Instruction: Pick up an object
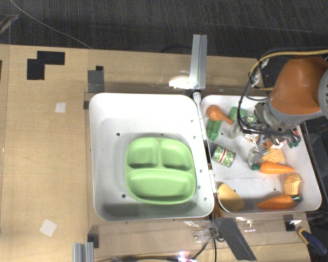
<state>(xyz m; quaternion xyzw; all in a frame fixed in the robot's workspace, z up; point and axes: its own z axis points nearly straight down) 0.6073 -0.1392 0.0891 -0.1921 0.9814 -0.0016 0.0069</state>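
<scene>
The right white bin (311, 185) holds several toy foods. A carrot (276, 168) lies in the middle right, a second carrot (275, 202) near the front wall, a corn piece (292, 183) between them. A drumstick (216, 113) rests at the back left, a green bottle (214, 129) beside it, a small green-and-red can (224, 156) at centre left, a tan wedge (230, 196) at the front left. My gripper (264, 144) hangs low over the bin's middle, just above the first carrot and an orange waffle-like piece (274, 156). The wrist hides much of it.
The left white bin (101, 146) holds a green divided plate (160, 170). A metal post (198, 64) stands at the back between the bins. Cables (257, 70) loop over the arm's orange band (298, 86) at the right.
</scene>
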